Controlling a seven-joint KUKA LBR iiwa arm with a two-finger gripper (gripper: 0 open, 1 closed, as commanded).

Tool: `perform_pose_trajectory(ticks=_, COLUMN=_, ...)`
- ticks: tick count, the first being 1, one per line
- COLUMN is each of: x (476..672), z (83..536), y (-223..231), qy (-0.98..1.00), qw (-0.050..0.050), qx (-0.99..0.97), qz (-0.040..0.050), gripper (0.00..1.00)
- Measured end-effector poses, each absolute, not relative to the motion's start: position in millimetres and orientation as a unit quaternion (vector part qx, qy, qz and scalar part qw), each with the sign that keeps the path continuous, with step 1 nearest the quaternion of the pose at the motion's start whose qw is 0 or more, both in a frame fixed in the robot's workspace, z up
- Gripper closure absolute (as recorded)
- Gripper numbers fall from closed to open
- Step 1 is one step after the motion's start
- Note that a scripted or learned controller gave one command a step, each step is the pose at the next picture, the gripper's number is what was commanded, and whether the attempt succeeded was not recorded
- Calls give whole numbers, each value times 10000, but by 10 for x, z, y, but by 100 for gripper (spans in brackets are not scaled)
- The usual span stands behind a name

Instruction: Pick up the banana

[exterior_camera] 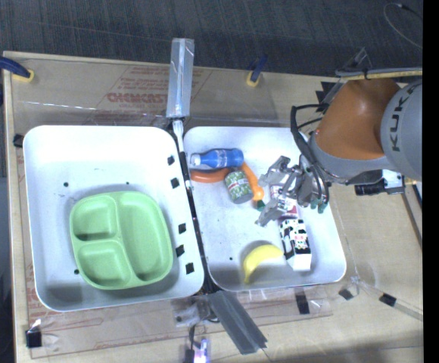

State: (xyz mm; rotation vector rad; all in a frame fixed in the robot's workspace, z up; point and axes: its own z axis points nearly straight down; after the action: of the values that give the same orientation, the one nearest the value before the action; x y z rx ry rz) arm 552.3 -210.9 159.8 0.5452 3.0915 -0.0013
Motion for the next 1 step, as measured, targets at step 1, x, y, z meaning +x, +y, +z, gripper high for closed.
perform_pose_trajectory(ticks=1, x=4850, z=916, y=-1868, qy=9995, qw=-5, qx=331, qz=5, gripper=0)
